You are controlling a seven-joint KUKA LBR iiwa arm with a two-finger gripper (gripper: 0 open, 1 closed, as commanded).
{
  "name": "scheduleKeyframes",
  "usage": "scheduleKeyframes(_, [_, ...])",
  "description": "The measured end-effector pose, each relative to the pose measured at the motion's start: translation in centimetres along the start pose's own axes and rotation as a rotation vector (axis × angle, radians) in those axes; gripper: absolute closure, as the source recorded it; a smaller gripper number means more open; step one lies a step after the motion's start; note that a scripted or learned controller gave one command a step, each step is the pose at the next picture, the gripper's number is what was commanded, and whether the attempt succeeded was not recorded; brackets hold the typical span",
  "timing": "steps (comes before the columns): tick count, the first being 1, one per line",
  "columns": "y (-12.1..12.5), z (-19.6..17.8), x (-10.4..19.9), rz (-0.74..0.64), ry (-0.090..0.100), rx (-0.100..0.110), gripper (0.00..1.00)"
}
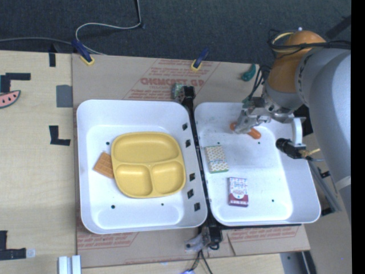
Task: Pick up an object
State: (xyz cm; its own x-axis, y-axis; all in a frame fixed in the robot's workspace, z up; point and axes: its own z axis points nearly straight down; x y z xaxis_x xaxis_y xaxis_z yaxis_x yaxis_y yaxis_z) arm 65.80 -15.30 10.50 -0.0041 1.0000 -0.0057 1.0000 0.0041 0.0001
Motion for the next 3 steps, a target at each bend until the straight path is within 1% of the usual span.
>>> scheduleKeyframes(1, [-0.01, 0.01, -0.01, 0.0, -0.001, 0.0, 0.0])
scheduleKeyframes(2, [-0.03, -0.93, 0.0, -0.001, -0.001, 0.001, 1.0])
scheduleKeyframes(3, [-0.03, -0.92, -0.02, -0.001, -0.002, 0.002, 0.0])
